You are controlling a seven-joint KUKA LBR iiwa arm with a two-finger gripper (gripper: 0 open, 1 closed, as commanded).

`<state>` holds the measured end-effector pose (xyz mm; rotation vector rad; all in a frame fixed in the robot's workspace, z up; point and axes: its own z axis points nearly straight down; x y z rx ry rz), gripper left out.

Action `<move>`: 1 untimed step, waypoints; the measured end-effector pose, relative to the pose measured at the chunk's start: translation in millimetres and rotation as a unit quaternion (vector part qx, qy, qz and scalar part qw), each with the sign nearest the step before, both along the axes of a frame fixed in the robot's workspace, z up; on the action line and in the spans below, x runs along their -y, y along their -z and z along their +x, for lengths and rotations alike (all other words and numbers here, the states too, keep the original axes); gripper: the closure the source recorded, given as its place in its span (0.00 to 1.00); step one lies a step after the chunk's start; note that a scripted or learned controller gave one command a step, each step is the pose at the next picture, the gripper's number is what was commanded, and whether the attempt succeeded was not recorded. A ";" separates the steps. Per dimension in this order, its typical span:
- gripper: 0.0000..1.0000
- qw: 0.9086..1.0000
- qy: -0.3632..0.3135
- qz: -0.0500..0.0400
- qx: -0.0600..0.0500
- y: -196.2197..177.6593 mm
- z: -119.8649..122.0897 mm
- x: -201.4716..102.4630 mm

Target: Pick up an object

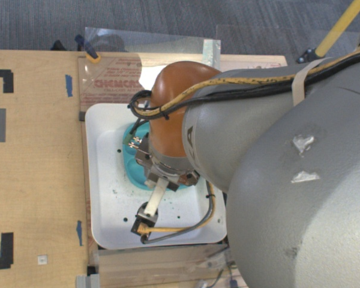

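The grey arm (258, 143) covers much of the white bin (102, 179) on the worktop (36, 161). A teal object (133, 164) lies in the bin, largely hidden under the tool (159, 174). I cannot tell whether the tool is open or closed.

One camera hangs above the bench (30, 161), looking steeply down on a white bin (102, 179); the arm (276, 161) reaches in from the right, close under the lens.

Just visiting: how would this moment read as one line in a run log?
robot: grey arm, orange-banded wrist over shallow white bin | beneath wrist: teal rounded object, partly hidden | hold: cannot tell
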<state>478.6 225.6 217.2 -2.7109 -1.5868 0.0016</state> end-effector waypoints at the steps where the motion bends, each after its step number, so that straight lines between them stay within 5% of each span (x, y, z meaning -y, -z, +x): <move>1: 1.00 0.983 0.182 -0.001 0.000 5.9 5.8 0.6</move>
